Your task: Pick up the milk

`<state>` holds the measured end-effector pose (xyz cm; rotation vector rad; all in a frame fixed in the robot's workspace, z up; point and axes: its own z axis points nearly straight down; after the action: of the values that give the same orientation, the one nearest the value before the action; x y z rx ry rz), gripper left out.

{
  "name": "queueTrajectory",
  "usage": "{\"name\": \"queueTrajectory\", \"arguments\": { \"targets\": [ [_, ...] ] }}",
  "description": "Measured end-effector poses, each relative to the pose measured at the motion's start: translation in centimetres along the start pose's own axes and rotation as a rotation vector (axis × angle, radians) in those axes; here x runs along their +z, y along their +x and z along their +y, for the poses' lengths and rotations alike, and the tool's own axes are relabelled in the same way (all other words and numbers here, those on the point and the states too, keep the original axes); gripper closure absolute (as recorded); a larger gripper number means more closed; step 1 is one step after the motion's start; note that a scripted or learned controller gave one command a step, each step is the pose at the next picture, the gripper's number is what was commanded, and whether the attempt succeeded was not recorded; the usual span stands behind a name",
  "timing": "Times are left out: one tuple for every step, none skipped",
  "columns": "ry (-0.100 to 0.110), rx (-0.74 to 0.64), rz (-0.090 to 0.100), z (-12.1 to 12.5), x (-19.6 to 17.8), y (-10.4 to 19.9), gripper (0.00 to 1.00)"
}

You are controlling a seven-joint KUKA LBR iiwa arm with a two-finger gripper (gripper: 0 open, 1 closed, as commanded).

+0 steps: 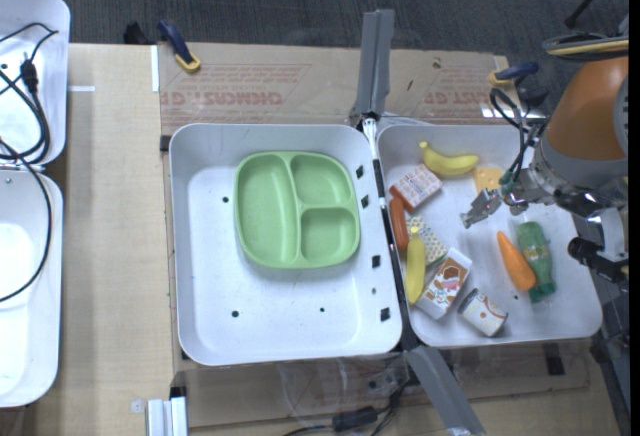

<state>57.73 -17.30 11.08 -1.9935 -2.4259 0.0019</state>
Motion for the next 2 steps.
{"name": "queueTrajectory", "arguments": {
  "targets": [
    [-0.003,0.074,-0.003,-0.9,1.8,6.4,0.00],
    [0.001,0.125,0.001,-8.9,2.0,6.9,0.00]
  ]
}}
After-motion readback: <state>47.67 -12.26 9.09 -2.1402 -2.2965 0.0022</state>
